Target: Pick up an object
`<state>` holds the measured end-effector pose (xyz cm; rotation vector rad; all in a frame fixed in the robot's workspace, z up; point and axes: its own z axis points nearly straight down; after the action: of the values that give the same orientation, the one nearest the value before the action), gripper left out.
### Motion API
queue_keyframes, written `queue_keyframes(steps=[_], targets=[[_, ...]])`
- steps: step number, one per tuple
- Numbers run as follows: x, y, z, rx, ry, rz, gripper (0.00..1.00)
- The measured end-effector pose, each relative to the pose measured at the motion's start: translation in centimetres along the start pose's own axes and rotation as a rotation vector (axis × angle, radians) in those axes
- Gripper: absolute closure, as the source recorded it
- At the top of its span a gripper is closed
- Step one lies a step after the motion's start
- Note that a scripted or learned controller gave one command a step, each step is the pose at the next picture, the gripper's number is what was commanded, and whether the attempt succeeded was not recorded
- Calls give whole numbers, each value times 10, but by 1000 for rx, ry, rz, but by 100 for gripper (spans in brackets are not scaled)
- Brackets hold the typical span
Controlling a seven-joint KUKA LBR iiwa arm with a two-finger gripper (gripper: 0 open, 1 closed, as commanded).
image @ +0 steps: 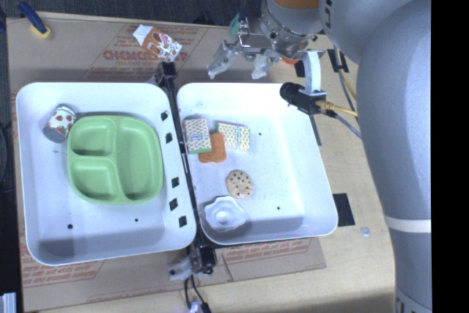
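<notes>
Round speckled tan cookie point(239, 184)

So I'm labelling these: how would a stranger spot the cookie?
Look in the right bin, at its near half. The cookie lies just above the white cup, below the wrappers. It alone is round, tan and speckled.

Count of things on the tabletop point(352, 231)

Two white bins: a left bin point(29, 179) and a right bin point(293, 179). One green divided tray point(115, 157) and one small round patterned thing point(60, 122) in the left. In the right: two patterned packets point(198, 135) point(234, 135), one orange piece point(215, 149), one cookie point(239, 184), one white cup-like thing point(225, 214). One wrapper point(157, 44) and one blue-and-yellow thing point(33, 18) outside.
</notes>
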<state>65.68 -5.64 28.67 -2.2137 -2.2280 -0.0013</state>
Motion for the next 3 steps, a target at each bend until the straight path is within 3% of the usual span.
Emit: queue_keyframes(steps=[1, 2, 3], targets=[[35, 0, 17, 4, -2, -1, 0], [-26, -47, 96, 6, -4, 1, 0], [-25, -46, 85, 6, -4, -4, 100]])
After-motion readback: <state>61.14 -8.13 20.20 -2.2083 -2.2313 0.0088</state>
